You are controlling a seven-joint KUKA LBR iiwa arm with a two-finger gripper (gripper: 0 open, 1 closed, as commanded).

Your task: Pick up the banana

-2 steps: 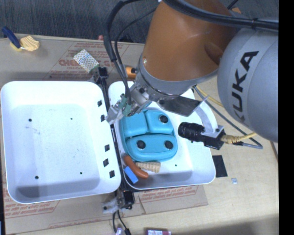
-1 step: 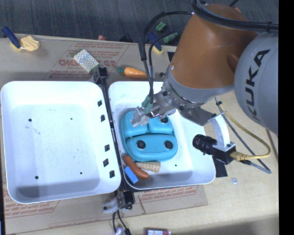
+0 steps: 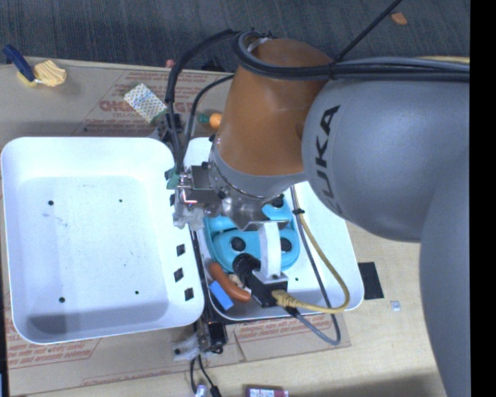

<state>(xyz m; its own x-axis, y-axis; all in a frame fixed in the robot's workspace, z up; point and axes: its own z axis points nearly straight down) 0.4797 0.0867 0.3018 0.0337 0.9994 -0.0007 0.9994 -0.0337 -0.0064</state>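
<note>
The arm's orange band and grey wrist hang low over the right bin [image 3: 352, 293] and cover most of it. My gripper [image 3: 218, 220] points down into this bin near its left wall, just above a light-blue round toy [image 3: 228, 243] with dark holes. An orange-red piece [image 3: 230, 287] and a small blue block [image 3: 221, 298] lie at the bin's near left corner. The wrist hides whatever else the bin holds.
The left bin [image 3: 33, 164] lies beside the arm, with black marks on its right wall. On the bench behind the bins are a yellow and blue item [image 3: 46, 74], a patterned packet [image 3: 145, 101] and a small orange thing [image 3: 216, 120].
</note>
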